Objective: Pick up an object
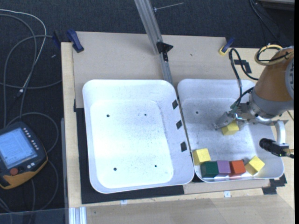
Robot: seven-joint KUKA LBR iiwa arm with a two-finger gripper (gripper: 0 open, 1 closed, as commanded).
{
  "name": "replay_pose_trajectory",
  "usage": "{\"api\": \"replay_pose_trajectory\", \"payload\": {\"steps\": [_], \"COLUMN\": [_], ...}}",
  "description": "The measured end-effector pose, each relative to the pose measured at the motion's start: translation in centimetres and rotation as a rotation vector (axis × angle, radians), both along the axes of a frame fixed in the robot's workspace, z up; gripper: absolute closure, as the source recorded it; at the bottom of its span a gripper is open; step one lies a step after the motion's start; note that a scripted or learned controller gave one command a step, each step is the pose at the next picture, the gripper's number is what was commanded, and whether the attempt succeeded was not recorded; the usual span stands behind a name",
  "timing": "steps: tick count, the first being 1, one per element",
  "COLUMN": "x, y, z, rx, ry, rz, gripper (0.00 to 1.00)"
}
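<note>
Gripper (226,122) sits directly over the yellow block (231,129), finger opening indeterminate, no hold confirmed; an off-centre closure could nudge the block aside.

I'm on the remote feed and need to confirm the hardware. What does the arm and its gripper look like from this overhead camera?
The arm enters from the right: a rounded orange section above a grey wrist. Black cables loop along it, and a yellow-and-black cable coil sits near its upper part. The gripper has slim grey metal fingers. A black fitting with a white bracket hangs off the wrist's lower side.
</note>
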State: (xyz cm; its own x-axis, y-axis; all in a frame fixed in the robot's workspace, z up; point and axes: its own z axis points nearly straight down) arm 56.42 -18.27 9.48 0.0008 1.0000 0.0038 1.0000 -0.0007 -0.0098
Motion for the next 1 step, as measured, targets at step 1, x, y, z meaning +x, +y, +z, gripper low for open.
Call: {"api": "replay_pose_trajectory", "payload": {"steps": [1], "x": [0.36], "y": [-0.01], "z": [1.58], "rx": [-0.002], "ry": [-0.012], "rz": [0.001], "gripper": [1.0]}}
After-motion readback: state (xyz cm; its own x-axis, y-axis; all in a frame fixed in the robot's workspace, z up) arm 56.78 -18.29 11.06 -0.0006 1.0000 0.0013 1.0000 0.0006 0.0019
